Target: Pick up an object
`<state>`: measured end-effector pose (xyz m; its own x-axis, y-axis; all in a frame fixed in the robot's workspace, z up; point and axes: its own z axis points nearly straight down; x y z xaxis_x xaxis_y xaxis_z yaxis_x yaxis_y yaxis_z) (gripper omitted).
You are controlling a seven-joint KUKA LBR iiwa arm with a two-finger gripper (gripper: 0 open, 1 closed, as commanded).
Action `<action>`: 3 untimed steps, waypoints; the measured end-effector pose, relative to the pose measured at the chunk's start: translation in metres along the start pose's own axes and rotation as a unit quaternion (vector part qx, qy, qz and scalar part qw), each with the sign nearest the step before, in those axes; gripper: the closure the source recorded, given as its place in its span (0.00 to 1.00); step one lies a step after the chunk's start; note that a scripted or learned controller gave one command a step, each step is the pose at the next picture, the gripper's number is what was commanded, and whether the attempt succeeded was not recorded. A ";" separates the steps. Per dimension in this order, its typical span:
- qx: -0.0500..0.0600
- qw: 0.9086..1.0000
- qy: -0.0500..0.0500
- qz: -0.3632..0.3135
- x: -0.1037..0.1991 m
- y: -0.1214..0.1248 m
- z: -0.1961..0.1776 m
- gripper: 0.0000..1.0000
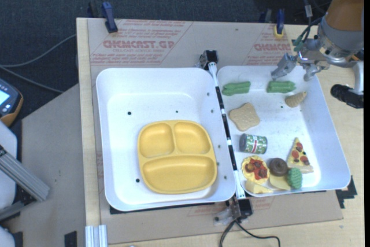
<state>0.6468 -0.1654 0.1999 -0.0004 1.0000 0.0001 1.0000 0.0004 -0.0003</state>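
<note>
Fingers [283, 68] spread wide, gripping nothing; gripper [298, 67] hanging over right bin [329, 124] at twelve o'clock; green pod [281, 87] just below, second pod [236, 88] toward nine, cracker [296, 99] near five. Likely trouble: descending off-centre, nudging pod into bin wall, or closing on air.

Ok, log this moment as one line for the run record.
arm: upper right | pincer: open, holding nothing, above right bin far end | nearest: green pod | yellow plate: left bin | pick: not done
</note>
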 end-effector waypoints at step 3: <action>0.007 1.000 0.003 -0.001 0.024 -0.094 0.056 0.00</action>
<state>0.5528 -0.1419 0.1440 -0.0014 1.0000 0.0071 0.9999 0.0015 -0.0135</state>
